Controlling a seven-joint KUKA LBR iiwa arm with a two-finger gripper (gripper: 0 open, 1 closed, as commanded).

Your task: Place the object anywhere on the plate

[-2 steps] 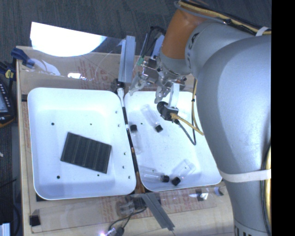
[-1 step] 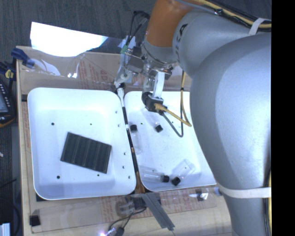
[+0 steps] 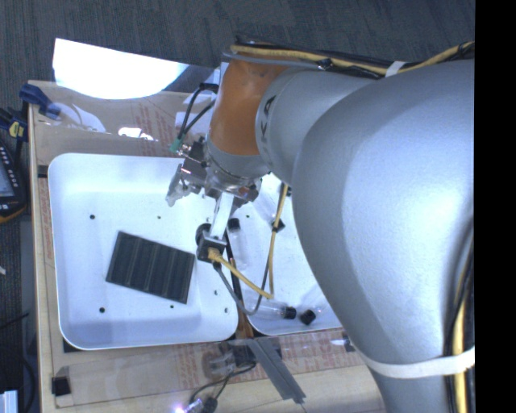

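Dark grey carpet (image 3: 121, 20) lies beyond the pale wooden bench (image 3: 121, 379). A bright white glare (image 3: 113, 73) sits at its far edge

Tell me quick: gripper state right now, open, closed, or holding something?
Gripper: cannot be told whether open or closed; no object seen in it. It hangs over the left bin, apart from the dark ribbed panel.
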